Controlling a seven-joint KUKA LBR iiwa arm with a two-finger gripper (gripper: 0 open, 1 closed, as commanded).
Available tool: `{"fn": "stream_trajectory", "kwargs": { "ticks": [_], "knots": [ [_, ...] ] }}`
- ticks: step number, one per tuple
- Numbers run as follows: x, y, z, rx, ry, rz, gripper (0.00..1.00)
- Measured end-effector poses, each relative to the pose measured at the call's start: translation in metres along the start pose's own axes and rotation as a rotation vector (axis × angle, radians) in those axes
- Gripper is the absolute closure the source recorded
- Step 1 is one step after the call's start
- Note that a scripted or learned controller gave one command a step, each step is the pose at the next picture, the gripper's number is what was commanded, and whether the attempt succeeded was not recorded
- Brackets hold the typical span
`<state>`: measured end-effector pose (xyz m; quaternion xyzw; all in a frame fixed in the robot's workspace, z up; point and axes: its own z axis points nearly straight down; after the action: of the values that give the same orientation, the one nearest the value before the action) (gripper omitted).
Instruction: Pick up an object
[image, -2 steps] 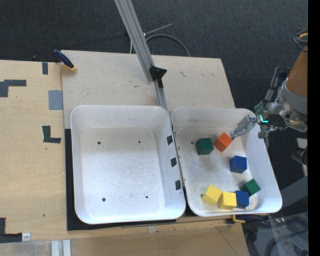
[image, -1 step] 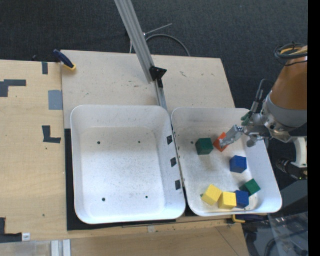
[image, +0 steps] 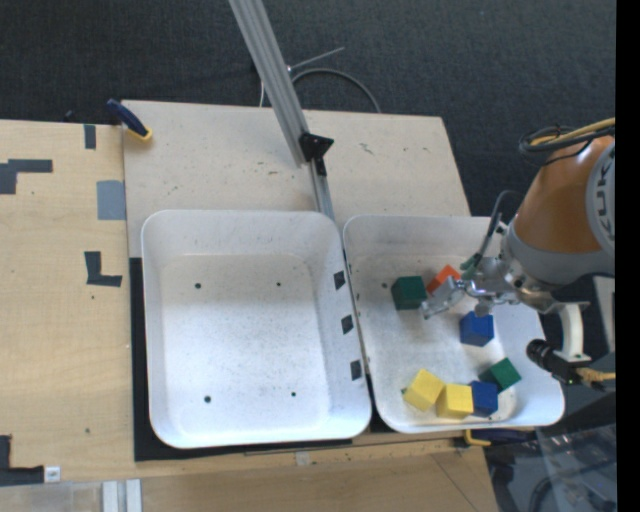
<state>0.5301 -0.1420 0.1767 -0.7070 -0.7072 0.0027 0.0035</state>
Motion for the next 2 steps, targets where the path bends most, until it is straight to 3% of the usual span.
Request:
{"fn": "stream_trajectory", "kwargs": {
  "ticks": [1,2],
  "knots": [
    [0.002,0.001,0.044,-0.002,-0.001,-0.001,0.0],
    [0.002,0.002,0.032,-0.005,0.0,-0.001,1.0]
  ]
}}
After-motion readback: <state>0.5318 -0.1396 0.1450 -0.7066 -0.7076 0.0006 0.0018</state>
